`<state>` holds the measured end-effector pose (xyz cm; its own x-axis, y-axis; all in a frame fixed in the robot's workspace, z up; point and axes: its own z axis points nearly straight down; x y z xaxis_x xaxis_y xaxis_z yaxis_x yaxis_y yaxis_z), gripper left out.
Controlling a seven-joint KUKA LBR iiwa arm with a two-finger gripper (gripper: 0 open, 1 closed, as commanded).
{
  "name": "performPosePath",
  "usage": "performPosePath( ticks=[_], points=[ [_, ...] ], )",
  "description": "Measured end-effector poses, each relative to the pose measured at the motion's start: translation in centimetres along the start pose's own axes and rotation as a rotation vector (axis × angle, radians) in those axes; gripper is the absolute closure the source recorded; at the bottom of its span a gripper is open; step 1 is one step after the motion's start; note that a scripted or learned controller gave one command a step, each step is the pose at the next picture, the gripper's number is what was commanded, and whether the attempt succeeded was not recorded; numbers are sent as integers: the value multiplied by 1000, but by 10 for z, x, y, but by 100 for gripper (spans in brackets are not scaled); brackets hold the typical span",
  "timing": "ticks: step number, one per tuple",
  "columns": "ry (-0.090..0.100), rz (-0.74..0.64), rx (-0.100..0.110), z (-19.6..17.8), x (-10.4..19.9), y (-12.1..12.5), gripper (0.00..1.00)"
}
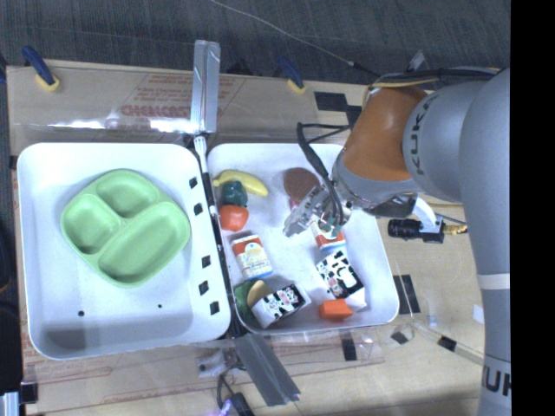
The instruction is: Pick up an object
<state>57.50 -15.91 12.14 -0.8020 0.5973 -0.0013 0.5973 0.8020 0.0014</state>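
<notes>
Two shallow white bins are seen side by side on the bench. The left bin carries a green divided plate, set toward its far left part and tilted slightly. The right bin carries the loose objects. Along its left wall, from the far end, a yellow banana is lying, with a small green-topped orange piece just beside it on the near side. A small can with an orange-and-white label is found nearer the middle of that wall. In the near left corner a cow-patterned carton is lying on its side, touching a green and yellow item that is partly hidden at the wall. A brown rounded object is set toward the far edge, mid-bin. A second cow-patterned carton is lying near the right wall, with an orange block touching its near end. The arm is reached in from the right, its orange band over the far right corner of the right bin. The gripper is lowered over the middle of that bin, just beside the brown object and the far end of the second carton. Whether its fingers are apart or together cannot be told; nothing is visibly held.
</notes>
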Motion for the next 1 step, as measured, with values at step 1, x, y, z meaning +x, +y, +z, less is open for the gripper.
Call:
performPosePath(
  ticks=[1],
  points=[
    [1, 2, 1, 1, 0, -2, 0]
  ],
)
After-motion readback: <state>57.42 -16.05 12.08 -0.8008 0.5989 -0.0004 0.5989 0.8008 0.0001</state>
